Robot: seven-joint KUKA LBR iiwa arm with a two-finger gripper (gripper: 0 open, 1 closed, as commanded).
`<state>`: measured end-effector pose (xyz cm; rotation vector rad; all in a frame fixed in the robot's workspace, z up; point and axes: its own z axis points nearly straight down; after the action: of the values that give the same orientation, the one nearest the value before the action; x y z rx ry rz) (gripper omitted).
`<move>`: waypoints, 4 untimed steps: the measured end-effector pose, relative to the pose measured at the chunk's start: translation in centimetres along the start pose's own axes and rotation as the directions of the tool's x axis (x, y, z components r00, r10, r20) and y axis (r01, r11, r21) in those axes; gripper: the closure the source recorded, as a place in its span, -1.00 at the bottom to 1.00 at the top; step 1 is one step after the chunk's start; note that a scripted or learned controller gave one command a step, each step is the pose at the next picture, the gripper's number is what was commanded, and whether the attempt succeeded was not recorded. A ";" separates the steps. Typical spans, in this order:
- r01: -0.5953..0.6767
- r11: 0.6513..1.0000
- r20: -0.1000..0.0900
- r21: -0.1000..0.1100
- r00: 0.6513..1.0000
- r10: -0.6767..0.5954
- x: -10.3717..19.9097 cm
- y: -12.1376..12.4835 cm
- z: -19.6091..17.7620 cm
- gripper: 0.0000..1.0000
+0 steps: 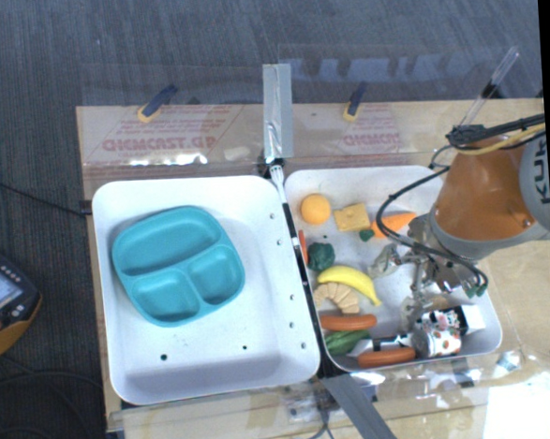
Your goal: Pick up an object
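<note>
Hand [430, 286] sits low in the toy-food bin [491, 338], which makes sense since the pickables are there. Can't tell if it's wide or narrow. Nothing visibly held. Nearest candidate is the banana [348, 282], just beyond the hand, away from the arm.

A teal three-compartment plate [177, 264] lies in the left white bin [172, 352], toward its far-left part. The right white bin [366, 181] sits against that bin's right wall. Both rest on the wooden counter [240, 122]. A yellow-and-blue clip [157, 102] lies beyond the left bin's far edge, and a control pendant [1, 301] lies to its left on dark carpet [22, 91].
</note>
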<state>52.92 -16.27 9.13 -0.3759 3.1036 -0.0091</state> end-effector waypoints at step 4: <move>-0.391 0.921 -0.011 -0.001 0.921 0.390 -12.3 1.2 -15.1 1.00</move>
<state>64.31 -12.14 24.35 0.2508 3.1265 -0.0010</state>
